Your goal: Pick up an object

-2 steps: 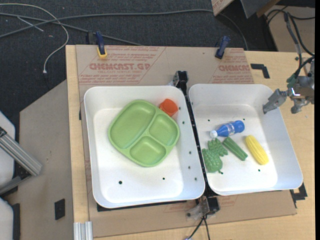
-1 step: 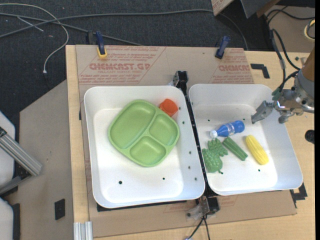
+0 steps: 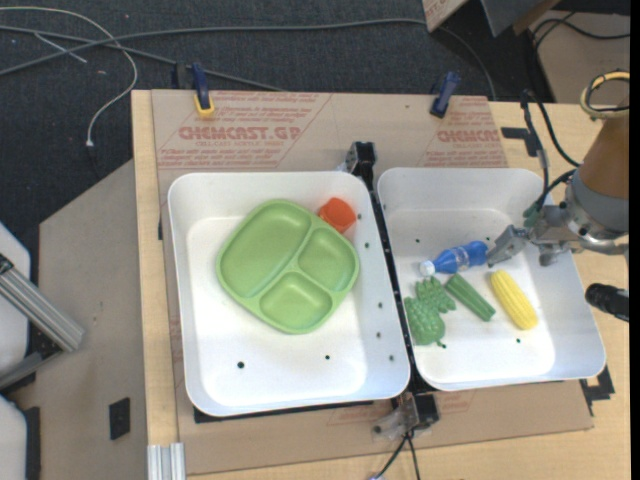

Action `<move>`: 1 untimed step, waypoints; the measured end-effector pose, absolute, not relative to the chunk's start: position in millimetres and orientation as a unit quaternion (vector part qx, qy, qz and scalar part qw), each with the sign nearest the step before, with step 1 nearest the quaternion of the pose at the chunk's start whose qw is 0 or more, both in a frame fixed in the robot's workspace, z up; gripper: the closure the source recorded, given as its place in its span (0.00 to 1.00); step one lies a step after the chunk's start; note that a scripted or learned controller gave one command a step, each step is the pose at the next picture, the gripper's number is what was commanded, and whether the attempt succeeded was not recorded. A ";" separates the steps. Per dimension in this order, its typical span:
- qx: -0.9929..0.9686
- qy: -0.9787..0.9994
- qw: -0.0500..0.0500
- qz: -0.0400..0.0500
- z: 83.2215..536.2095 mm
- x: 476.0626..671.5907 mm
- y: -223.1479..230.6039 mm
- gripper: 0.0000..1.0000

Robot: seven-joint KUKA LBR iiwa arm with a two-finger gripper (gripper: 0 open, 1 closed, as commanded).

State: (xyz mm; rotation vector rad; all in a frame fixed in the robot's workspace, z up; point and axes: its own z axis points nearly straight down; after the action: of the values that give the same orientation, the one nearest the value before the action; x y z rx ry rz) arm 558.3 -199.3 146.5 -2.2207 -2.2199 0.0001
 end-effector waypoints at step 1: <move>-0.707 -0.707 0.003 0.001 103.4 557.1 -194.3 0.00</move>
State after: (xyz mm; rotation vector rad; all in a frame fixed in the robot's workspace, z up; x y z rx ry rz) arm 557.1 -194.3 103.4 -2.2164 -2.2173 0.0029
